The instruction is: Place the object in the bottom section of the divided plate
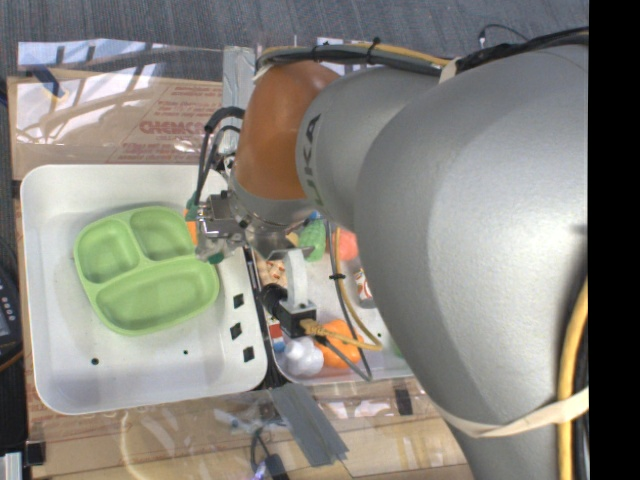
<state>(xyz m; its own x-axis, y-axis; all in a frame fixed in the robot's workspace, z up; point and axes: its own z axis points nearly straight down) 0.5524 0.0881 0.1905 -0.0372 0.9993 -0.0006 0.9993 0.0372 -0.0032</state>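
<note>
Camera view: green divided plate (148,273) lies in the left bin (60,368), its large bottom section empty. Gripper (215,230) hovers at the plate's right rim; grasp state unreadable, object unidentifiable.

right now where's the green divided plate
In the camera view the green divided plate lies in the left white bin, toward its upper middle, with its big section facing the bin's lower edge. The arm's wrist hangs just right of it.
</note>
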